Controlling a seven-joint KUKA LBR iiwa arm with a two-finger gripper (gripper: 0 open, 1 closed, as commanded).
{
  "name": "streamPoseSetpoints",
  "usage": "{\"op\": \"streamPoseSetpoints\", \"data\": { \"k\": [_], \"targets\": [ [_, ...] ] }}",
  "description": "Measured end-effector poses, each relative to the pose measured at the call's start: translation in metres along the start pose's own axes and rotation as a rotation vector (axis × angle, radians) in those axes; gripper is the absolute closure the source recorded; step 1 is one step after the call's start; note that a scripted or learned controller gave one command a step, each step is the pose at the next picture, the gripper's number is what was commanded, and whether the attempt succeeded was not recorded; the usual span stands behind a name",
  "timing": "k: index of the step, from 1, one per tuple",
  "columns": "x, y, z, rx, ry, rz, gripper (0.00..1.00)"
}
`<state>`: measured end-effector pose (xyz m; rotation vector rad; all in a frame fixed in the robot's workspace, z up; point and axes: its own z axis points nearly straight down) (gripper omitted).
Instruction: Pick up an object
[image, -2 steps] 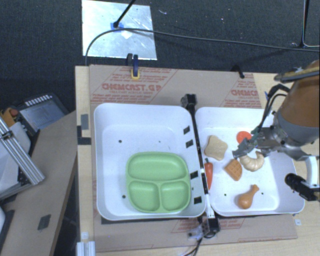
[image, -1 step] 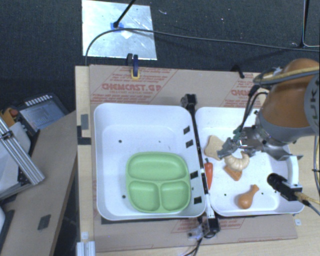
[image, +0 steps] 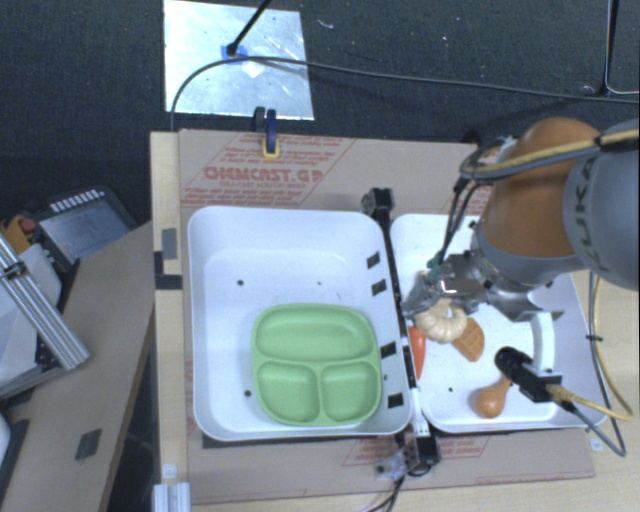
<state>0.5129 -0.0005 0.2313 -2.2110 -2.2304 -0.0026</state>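
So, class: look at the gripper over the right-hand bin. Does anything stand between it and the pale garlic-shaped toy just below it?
Nothing visible does. The gripper sits directly above the pale garlic-shaped toy in the right bin. An orange piece lies against the toy's right side and a red piece lower left, both beside it.

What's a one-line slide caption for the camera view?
Arm's gripper low over toy food in the right bin; green divided plate sits in the left bin.
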Motion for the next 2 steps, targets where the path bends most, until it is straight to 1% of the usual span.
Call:
{"op": "streamPoseSetpoints", "data": {
  "k": [2],
  "targets": [
    [0.106, -0.005, 0.020, 0.000, 0.000, -0.001, 1.00]
  ]
}}
